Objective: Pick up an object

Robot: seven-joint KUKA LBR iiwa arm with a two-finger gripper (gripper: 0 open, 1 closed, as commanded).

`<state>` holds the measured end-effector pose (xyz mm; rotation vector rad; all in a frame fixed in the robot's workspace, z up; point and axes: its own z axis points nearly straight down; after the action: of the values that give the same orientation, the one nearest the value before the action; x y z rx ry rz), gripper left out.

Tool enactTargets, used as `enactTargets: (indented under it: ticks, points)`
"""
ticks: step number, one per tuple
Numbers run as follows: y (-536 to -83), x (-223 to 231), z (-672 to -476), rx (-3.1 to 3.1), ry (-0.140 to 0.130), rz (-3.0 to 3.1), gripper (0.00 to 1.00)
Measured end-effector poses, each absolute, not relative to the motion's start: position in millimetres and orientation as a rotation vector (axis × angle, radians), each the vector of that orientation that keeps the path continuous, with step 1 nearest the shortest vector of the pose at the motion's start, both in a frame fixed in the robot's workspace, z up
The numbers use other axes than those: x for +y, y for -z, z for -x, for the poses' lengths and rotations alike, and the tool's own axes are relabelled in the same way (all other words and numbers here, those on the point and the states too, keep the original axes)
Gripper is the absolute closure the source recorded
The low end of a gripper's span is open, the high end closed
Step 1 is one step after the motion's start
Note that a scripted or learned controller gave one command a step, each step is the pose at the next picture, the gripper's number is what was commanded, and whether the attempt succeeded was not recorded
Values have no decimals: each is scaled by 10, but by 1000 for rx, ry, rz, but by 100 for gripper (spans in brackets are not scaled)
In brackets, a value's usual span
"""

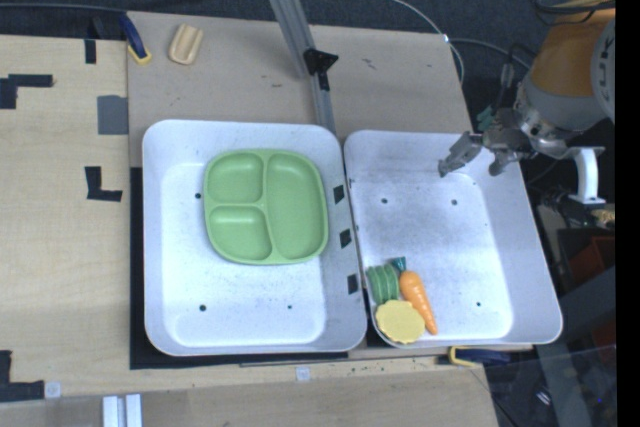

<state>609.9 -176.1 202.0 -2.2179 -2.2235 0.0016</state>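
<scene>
Now the gripper (478, 158) hovers over the far edge of the right bin (520, 245), fingers apart and holding nothing.

Down at that bin's near left corner lie the toy carrot (417, 299), a yellow round piece (400, 322) touching it, and a green ribbed piece (381, 280) just beside. To pick well, I judge the arm should travel to that corner, centre over the carrot's long body, straddle its narrow width, and keep clear of the bin wall. The green divided plate (266, 206) sits in the left bin (170, 235).
</scene>
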Motion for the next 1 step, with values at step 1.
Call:
enactTargets:
  ticks: [1]
  points:
    - [-2021,-1762,-6099,-2224,-2,2218,0]
